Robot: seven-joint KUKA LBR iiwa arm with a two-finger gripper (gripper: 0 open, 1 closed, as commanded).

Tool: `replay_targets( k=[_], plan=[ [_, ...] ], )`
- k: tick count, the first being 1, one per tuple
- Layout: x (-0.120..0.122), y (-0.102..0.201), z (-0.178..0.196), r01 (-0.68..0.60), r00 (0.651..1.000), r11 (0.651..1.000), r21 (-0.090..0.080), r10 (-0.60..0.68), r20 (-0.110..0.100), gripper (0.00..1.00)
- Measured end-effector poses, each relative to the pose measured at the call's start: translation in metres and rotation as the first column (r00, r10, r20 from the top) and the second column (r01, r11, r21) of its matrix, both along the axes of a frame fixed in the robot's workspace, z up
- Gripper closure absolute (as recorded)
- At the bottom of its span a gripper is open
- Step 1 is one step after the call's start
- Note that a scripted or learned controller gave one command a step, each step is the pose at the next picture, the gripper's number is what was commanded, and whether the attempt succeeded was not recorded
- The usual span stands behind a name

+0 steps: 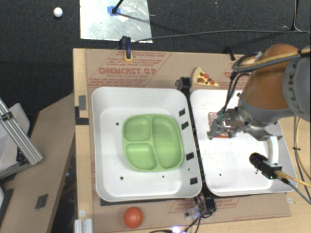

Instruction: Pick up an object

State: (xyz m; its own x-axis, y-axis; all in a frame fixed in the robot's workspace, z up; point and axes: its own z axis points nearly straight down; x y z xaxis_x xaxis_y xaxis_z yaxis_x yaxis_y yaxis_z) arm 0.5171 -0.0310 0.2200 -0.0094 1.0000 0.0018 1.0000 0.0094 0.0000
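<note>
My gripper [217, 126] hangs low over the left part of the right white bin [233, 178], with the grey and orange arm reaching in from the right. A small red thing [222, 135] shows just beneath the gripper on the bin floor, mostly hidden by it. Whether it is held I cannot tell. A green divided plate [151, 142] lies in the middle of the left white bin [107, 178].
A toy pizza slice [205, 77] lies on the cardboard behind the right bin. An orange-red ball [132, 217] sits on the bench in front of the left bin. A small white ball [58, 12] rests far back left beside a silvery sheet [115, 13].
</note>
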Motion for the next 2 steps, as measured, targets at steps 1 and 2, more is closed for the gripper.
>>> replay_targets(
  k=[1, 2],
  plan=[
    [-0.003, 0.054, 0.011, -0.001, 1.000, 1.000, 0.000, 0.001, 0.002, 1.00],
    [-0.003, 0.098, 0.011, -0.001, 1.000, 1.000, 0.000, 0.001, 0.001, 1.00]
  ],
)
